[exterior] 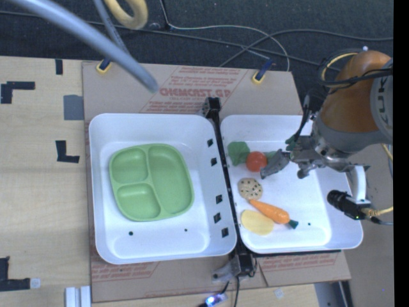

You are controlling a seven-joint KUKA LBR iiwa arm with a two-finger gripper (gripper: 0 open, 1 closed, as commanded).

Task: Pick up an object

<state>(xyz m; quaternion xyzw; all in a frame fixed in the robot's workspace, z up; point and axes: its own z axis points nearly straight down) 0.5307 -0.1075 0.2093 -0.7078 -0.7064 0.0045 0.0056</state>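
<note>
Overhead, counter point(38, 171): pale wood with black tape marks, a sheet of printed cardboard point(192, 85) lying under the bins.
Room: dark floor beyond the counter's far edge, black cables point(255, 40) trailing across it; a grey pole point(77, 24) slants in from the top left.
Left bin point(102, 235): holds a green divided tray point(151, 182), lying flat.
Right bin point(339, 232): toy food gathered toward its left side.
Toy food: a green leafy piece point(238, 151) touching a red tomato point(256, 161); a speckled cookie point(250, 188) below them; an orange carrot point(271, 211) beside a yellow slice point(257, 222).
Arm point(354, 101): reaches in from the right, over the right bin.
Claw point(271, 167): low in the right bin, its dark tip just beside the tomato; I cannot tell how far apart it stands or whether it touches anything.
</note>
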